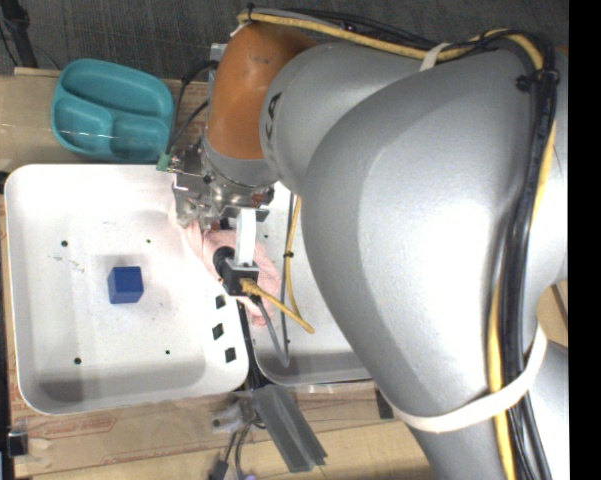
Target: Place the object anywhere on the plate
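Blue cube [126, 284] lying on the floor of the left white bin [40, 368], teal divided plate [112, 109] on the worktop beyond that bin's far rim, jaws [202, 211] over its right rim, their state hidden

Arm [410, 198] hides most of right bin [315, 368]; pink thing [265, 268] beneath wrist largely covered, unidentifiable.

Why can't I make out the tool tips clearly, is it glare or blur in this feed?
Camera view: no heavy glare; the left bin is brightly lit with soft shadow along its near wall. The blue cube is sharp. The tool sits under the wrist against something pinkish, slightly soft, and the big grey arm looms close, blocking the right bin.
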`<state>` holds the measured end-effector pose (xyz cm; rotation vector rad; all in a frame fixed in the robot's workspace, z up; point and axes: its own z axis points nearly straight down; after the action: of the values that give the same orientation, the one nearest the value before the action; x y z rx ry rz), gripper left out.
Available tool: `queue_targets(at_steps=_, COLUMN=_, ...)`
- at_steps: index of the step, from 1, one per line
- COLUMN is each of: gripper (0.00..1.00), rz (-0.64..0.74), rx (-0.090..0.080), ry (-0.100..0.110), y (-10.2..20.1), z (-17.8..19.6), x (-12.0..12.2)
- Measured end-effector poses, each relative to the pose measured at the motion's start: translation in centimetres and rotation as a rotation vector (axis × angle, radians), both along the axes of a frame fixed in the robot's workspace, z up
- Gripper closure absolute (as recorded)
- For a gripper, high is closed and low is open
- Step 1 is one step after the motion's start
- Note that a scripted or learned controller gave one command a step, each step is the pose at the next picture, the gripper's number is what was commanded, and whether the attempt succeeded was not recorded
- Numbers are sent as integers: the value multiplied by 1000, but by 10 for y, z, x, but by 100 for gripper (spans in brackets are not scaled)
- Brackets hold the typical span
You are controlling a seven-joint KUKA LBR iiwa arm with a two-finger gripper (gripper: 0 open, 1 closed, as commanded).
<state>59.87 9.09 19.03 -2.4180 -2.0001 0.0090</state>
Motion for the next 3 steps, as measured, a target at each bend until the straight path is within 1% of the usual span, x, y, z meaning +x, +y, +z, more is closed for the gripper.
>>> queue_targets(at_steps=1, gripper=100, rz=-5, rx=1, ry=-2, y=24, z=-100, x=-43)
queue_targets(at_steps=2, gripper=100, rz=262, rx=2, ry=-5, y=13, z=-62, x=-40)
queue_targets(at_steps=3, gripper=100, rz=283, rx=2, ry=-3, y=20, z=-28, x=-99)
